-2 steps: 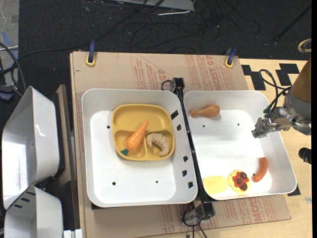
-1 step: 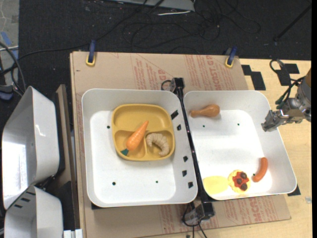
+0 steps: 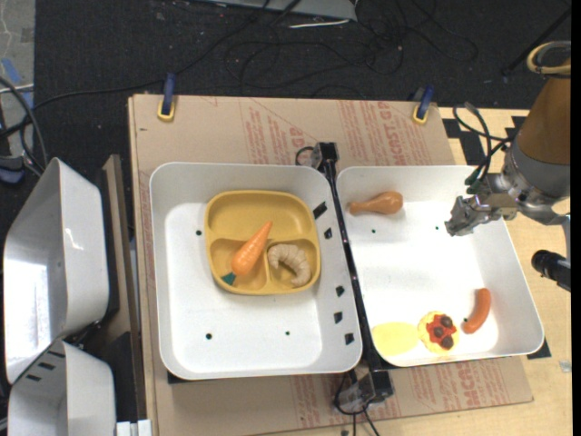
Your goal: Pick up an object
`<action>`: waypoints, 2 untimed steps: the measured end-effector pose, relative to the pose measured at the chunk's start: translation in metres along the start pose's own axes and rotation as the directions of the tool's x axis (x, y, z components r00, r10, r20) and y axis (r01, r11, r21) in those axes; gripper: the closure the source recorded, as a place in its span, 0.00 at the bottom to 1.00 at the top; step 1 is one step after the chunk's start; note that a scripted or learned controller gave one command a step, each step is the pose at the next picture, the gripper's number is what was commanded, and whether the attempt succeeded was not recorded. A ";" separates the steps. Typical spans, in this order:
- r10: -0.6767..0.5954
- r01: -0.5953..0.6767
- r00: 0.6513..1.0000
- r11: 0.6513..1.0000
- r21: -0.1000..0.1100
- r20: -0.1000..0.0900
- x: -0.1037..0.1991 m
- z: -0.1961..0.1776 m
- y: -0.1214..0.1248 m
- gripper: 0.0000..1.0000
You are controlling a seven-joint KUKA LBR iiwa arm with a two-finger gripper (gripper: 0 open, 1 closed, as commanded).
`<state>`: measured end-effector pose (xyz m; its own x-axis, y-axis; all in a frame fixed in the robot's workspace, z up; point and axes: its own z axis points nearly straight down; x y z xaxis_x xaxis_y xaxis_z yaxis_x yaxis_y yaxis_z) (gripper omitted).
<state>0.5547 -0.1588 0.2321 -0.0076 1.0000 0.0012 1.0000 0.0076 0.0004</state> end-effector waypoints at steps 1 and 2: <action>-0.002 0.002 1.000 1.000 -0.002 0.000 0.060 -0.008 0.010 1.00; -0.001 0.001 1.000 1.000 0.002 -0.001 0.109 -0.005 0.010 1.00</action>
